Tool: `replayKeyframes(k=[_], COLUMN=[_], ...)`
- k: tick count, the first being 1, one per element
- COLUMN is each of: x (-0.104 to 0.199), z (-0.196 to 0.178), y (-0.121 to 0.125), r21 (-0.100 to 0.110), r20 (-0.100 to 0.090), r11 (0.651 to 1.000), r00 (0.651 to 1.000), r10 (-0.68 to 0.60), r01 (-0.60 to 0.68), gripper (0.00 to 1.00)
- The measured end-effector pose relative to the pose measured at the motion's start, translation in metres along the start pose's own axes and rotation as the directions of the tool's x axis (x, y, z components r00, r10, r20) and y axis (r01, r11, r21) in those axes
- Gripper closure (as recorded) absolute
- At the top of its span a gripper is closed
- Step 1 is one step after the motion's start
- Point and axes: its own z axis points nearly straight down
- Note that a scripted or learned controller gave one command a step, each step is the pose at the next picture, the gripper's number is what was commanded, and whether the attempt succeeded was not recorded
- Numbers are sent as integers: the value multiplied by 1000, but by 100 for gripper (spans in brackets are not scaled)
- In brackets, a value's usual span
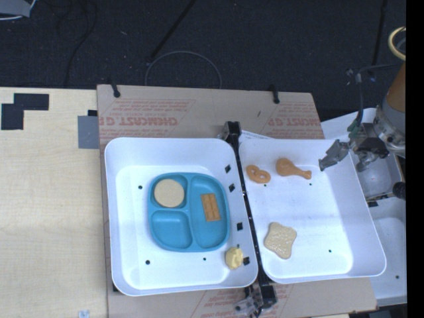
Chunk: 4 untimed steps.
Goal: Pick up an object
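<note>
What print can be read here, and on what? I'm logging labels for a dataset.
Red print on the cardboard sheet under the bins, seen upside down: too blurred to read with certainty.
More red print on its lower edge: unreadable.
No text on the blue tray or food pieces.

two white bins [126,177], one blue tray [189,240], six food pieces [280,240]

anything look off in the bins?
One oddity: the yellow lump sits outside the blue tray, jammed in the left bin's front right corner by the divider. Other items lie flat, nothing spilled.
</note>
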Motion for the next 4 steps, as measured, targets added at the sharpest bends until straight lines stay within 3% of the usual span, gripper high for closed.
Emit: replayKeyframes(k=[1, 4], x=[0, 7], z=[-6, 169], y=[2, 12], r21=[-11, -6], r20=[2, 1], r11=[1000, 1000], r00=[1000, 1000], r10=[-2, -1], r01=[2, 1], gripper=[0, 0])
